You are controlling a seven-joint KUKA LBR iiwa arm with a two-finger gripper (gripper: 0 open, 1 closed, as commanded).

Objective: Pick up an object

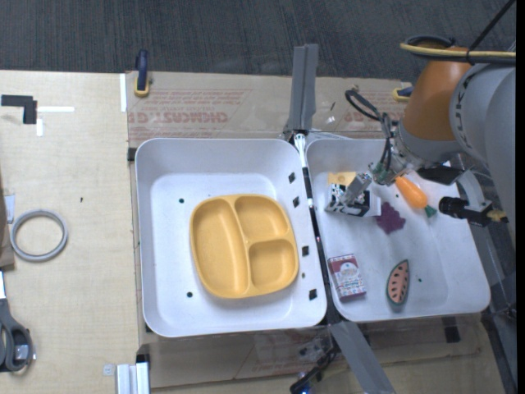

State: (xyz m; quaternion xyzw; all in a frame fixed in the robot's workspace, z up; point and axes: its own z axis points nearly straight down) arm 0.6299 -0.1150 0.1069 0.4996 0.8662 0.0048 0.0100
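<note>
The arm is a thick, rounded grey casing with a smooth matte shell. Above the wrist sits a broad orange band, glossy and dome-shaped. Thin black cables loop out from the wrist section, and a yellow-and-black hose arcs over the top of the orange part. The tool is small and dark, built of black and silver metal parts, with a slim silver neck joining it to the wrist.
</note>
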